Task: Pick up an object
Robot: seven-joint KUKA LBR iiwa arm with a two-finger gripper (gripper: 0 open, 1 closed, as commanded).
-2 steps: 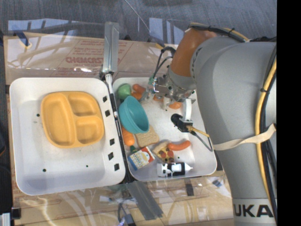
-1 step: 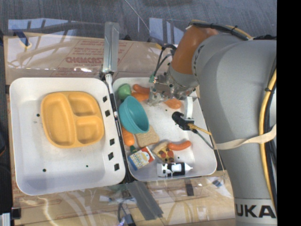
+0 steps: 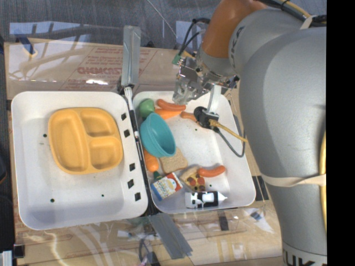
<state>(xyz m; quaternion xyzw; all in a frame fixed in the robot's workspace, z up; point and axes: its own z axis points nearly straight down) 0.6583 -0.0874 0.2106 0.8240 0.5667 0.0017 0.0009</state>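
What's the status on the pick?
Gripper low over right bin's far end, above the orange sausage. Nothing seen held. Teal bowl and green ball crowd close beside it.

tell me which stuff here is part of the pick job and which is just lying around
Job:
gripper, low over the right bin's far end
hot dog right under it
carrot
teal bowl

Lying about:
yellow tray in the left bin
toast
juice box
sausage
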